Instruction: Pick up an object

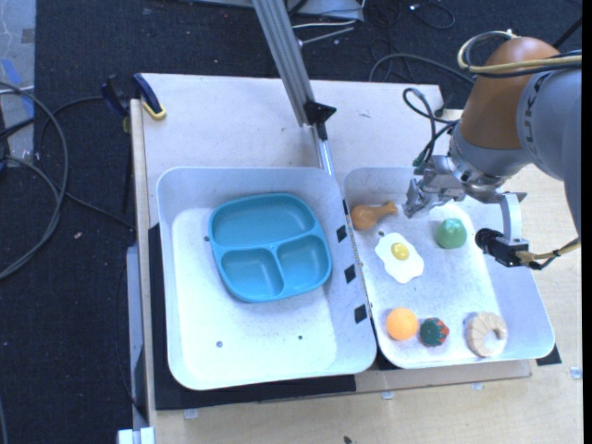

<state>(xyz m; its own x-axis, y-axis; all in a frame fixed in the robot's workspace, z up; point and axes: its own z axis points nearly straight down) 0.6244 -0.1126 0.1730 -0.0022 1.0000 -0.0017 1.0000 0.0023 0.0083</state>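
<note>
Brown toy drumstick (pixel 373 215): long axis left-right, thick end left; gripper (pixel 418 199) just right, grip state cannot tell; white fried egg (pixel 400 257) below; green ball (pixel 450 233) near.

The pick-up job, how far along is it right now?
Early stage. Done: the arm has reached over the right bin, its gripper low near the chicken drumstick. In hand: nothing visibly gripped. Left: the grasp and lift. The drumstick, fried egg, green ball, orange ball, dark round toy and shrimp all lie in the bin.
</note>
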